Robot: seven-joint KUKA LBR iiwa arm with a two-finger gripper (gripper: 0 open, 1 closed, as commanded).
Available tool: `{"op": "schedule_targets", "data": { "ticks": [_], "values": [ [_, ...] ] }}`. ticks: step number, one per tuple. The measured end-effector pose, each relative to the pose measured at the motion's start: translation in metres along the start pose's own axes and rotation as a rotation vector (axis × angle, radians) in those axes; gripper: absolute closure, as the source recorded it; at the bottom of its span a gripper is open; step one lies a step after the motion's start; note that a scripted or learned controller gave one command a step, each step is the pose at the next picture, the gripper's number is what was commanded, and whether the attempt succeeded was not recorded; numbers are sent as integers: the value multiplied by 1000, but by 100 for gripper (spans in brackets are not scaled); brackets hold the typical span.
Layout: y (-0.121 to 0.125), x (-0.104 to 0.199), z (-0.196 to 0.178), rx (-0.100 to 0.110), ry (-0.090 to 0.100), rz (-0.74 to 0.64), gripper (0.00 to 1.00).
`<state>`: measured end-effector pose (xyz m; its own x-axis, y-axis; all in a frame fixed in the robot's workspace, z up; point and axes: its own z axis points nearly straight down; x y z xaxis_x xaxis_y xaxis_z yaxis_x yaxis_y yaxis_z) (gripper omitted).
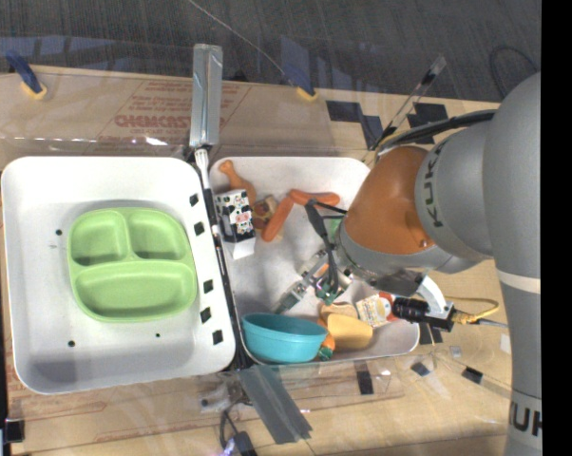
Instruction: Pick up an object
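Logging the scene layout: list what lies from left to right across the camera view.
Left white bin → green divided plate → small black-and-white box → teal bowl → yellow piece → grey arm with orange band.

two bins sit side by side on the bench (96, 103). the left bin (29, 350) holds a divided plate (131, 263), lying near its middle. the right bin (348, 171) holds the clutter: a small carton (236, 218) against its left wall, carrot-like pieces (295, 203) just right of it toward the far wall, a bowl (281, 338) at the near wall, and what may be a wedge of food (348, 330) touching the bowl's right side. the arm (457, 198) reaches over this bin's right half.
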<state>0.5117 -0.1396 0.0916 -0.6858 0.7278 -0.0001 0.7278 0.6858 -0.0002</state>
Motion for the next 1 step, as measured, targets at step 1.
{"op": "schedule_targets", "data": {
  "ticks": [1],
  "values": [
    [2,-1,-11,-2,-3,-7,100]
  ]
}}
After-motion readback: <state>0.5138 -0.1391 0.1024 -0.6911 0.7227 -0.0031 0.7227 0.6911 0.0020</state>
